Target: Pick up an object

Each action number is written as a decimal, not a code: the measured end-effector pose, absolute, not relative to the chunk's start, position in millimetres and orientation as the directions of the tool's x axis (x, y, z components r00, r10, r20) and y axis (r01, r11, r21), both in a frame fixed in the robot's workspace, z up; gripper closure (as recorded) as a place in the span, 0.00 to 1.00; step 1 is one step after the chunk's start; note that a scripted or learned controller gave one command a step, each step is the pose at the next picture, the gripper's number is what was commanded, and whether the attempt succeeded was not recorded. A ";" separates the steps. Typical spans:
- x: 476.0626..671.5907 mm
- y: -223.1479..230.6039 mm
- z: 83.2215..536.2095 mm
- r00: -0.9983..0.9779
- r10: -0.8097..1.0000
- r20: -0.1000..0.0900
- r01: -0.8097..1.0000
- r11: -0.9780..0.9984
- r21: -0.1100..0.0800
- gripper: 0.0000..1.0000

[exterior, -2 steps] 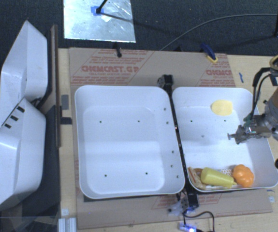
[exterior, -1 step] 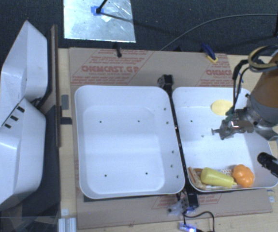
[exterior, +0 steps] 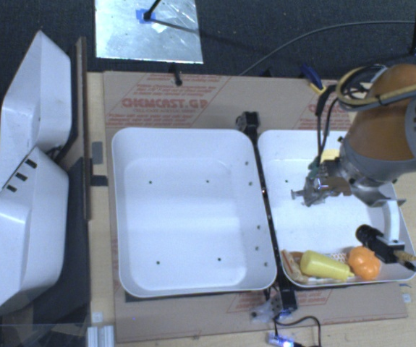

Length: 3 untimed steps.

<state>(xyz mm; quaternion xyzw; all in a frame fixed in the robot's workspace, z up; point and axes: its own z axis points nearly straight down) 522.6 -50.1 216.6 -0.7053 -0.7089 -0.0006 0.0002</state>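
Note:
My gripper (exterior: 311,192) hangs over the middle of the right bin (exterior: 287,157), reaching in from the right below the grey and orange arm (exterior: 385,129). No object is seen in it. A yellow elongated object (exterior: 325,264) lies along the near edge of the right bin. An orange rounded object (exterior: 365,263) sits just right of it. A thin tan item (exterior: 291,259) lies at the bin's near left corner. These things are well below the gripper in the view, apart from it.
The left bin (exterior: 186,147) stands beside the right one, with a black divider (exterior: 264,194) between them. White plastic covers (exterior: 30,179) lie off the bench's left side. A metal plate (exterior: 148,20) lies at the back.

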 end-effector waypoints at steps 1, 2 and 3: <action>538.6 -7.0 210.5 -0.004 1.000 0.001 1.000 0.004 0.000 1.00; 559.7 40.2 205.5 -0.005 1.000 0.001 1.000 0.005 0.001 1.00; 578.1 87.3 225.2 -0.004 1.000 0.001 1.000 0.004 0.003 1.00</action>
